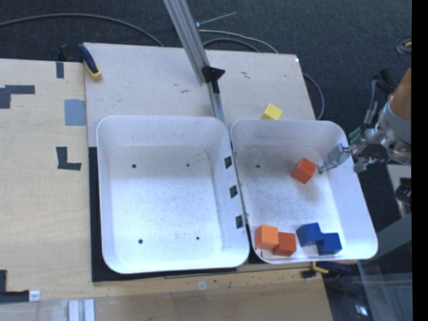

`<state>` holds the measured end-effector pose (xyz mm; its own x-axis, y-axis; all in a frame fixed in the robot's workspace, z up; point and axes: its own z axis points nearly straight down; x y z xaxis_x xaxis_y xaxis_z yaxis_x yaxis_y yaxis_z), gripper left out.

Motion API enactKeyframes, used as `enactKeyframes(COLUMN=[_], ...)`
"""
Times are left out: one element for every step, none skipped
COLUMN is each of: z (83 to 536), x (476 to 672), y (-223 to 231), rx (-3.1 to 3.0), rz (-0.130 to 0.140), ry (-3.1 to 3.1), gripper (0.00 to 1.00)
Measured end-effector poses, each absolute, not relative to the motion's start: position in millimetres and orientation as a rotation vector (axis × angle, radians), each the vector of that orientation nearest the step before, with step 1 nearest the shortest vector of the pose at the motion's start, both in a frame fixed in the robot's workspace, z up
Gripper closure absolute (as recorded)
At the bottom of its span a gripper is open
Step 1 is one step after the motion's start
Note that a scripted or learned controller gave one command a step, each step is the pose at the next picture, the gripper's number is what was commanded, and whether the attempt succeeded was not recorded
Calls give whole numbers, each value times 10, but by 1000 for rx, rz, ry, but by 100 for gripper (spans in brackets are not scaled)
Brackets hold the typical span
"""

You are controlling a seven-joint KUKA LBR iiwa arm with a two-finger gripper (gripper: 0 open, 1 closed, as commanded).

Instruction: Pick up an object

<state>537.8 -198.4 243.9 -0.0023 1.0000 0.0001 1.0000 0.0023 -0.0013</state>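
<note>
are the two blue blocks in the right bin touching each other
Touching. The camera view shows the two blue blocks pressed side to side near the right bin's front edge, no white between them.

My bench: two white bins side by side, left bin and right bin touching. Yellow block just behind right bin. Yellow-handled tool at far-left corner.

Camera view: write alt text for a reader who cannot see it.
The gripper reaches in from the right, beside a lone orange cube in the right bin. Two orange cubes and two blue cubes line that bin's near wall. A yellow block lies on the bench behind it.
</note>
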Motion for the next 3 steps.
enactKeyframes(z=[1348, 896, 1011], x=[5927, 6117, 6108], y=[-2082, -1701, -1714], rx=[-2214, -2216, -2216], rz=[7, 3, 5], ry=[-2221, -2227, -2224], gripper=[0, 0, 100])
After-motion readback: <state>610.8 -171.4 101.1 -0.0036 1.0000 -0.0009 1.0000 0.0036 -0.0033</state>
